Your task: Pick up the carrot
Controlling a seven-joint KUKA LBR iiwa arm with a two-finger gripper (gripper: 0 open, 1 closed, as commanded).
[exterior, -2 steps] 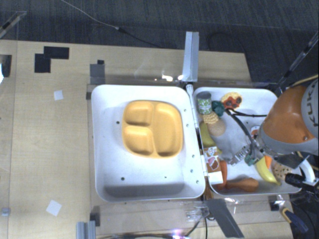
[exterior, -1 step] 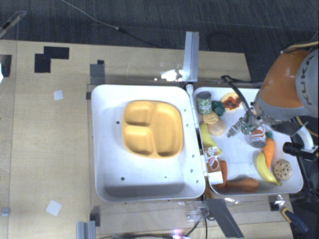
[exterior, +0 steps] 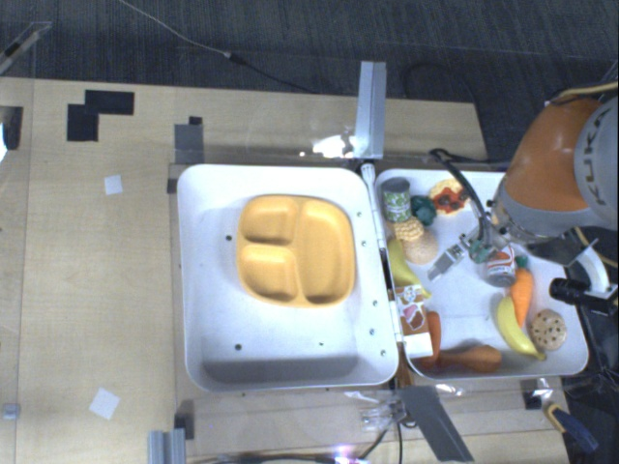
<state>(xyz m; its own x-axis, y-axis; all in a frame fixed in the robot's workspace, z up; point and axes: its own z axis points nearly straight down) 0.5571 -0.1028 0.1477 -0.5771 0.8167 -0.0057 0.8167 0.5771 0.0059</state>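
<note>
The carrot (exterior: 522, 296) lies in the right bin (exterior: 578, 361), toward its right side. It is orange, slim and tapered, standing nearly upright in the picture with a slight lean. Its lower end touches or overlaps the upper part of the banana (exterior: 513, 329), a yellow curved piece just to its lower left. A round cookie (exterior: 548, 330) with dark spots sits just beside the carrot's lower right.

My gripper (exterior: 481, 247) hangs over the middle of the right bin, up and to the left of the carrot and apart from it. The metal parts at its tip blur together with a small reddish-and-white item under it, so whether it is spread or closed cannot be made out, and nothing is seen held in it. My grey and orange wrist covers the bin's upper right corner.

The carrot's top end sits close to that small item and the boundary there is hard to read. Items along the right bin's left wall are crowded and partly overlap; several are too small to identify.

The left bin (exterior: 208, 356) carries a yellow divided tray (exterior: 295, 249) near its centre.
</note>
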